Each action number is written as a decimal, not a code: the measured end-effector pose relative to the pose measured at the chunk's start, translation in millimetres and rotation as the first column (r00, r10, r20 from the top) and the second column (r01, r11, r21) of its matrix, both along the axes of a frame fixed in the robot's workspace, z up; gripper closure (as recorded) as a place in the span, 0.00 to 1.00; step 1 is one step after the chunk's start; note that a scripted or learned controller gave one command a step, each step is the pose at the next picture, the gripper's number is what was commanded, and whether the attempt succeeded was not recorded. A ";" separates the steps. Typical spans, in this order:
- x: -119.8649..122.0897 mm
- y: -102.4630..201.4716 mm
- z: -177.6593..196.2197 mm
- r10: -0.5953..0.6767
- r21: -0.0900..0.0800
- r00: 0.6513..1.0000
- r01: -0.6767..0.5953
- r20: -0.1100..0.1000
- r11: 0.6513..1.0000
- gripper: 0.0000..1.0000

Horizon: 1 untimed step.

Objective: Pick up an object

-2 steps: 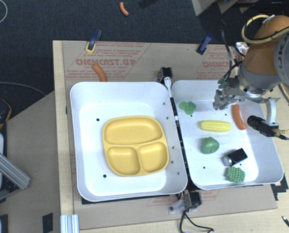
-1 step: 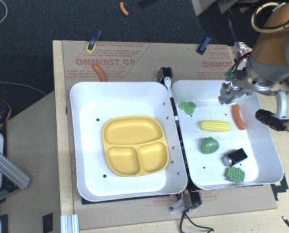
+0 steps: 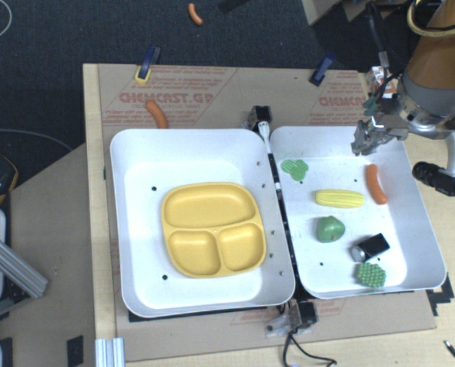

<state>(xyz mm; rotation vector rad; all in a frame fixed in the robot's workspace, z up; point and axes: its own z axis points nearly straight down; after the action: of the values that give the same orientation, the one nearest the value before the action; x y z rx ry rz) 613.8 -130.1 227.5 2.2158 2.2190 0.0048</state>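
The right bin [image 3: 411, 228] holds several toy foods: an orange sausage [image 3: 376, 183], a yellow corn cob [image 3: 339, 199], a flat green leaf piece [image 3: 294, 168], a green round piece [image 3: 330, 228], a black block [image 3: 371, 247] and a knobbly green piece [image 3: 371, 274]. My gripper [image 3: 365, 141] hangs over the bin's far right part, just above and left of the sausage. Nothing shows between its fingers.
The left bin [image 3: 135, 174] holds a yellow three-compartment plate [image 3: 212, 228]. An orange sausage [image 3: 157, 114] lies on the cardboard behind the left bin, and another [image 3: 195, 13] lies on the dark floor. Blue clamps [image 3: 145, 65] [image 3: 320, 70] grip the board's far edge.
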 end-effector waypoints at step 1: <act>-17.1 49.3 10.1 0.003 0.004 1.000 -0.003 -0.008 1.000 1.00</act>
<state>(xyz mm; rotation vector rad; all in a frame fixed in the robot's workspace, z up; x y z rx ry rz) 596.7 -80.8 237.6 2.2183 2.2287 0.0006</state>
